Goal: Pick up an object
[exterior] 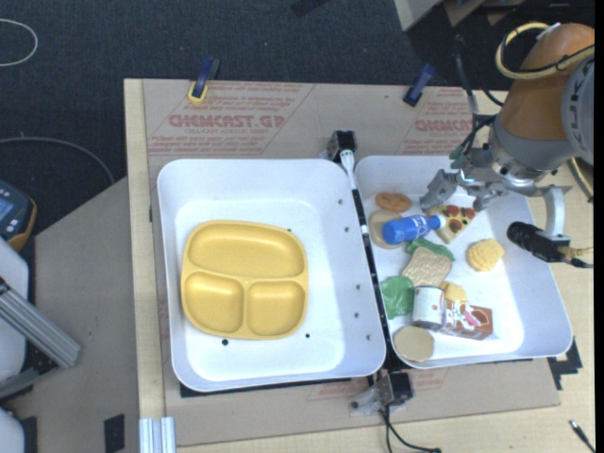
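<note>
The right bin holds several toy foods. Among them are a blue bottle, a pizza slice, a yellow corn piece, a tan cracker, a small can and a brown packet. My gripper hangs over the bin's far part, just behind the pizza slice and right of the blue bottle. Its two grey fingers are spread open, and nothing sits between them.
The left bin carries a yellow divided plate. More pieces lie in the right bin: a brown bun, a green leaf and a round cookie. A black part of the arm reaches over that bin's right side.
</note>
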`<state>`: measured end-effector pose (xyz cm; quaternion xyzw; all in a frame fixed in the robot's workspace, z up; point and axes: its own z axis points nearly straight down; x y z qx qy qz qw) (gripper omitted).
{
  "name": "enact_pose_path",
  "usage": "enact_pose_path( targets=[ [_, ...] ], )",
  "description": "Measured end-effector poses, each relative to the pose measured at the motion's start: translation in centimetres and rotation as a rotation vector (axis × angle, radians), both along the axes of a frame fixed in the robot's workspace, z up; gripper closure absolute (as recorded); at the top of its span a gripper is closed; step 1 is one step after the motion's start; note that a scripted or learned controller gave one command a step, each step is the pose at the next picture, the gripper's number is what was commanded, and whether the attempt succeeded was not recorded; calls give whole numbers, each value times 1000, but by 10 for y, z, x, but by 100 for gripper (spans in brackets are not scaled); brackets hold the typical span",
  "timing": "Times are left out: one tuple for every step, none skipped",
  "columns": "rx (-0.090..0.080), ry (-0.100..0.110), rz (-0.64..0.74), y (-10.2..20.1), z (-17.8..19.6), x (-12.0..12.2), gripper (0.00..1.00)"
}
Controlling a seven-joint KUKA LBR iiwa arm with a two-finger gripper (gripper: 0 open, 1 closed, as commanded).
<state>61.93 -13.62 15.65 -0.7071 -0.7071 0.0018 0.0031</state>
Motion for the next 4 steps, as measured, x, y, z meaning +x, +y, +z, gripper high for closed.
enact_pose_path(
  targets=[
    [0,-1,0,-3,-44,2,0],
    [-3,-8,1,-3,-70,3,0],
    [-8,-18,0,-5,-56,6,100],
    [-4,-13,-2,-10,-11,4,100]
  ],
)
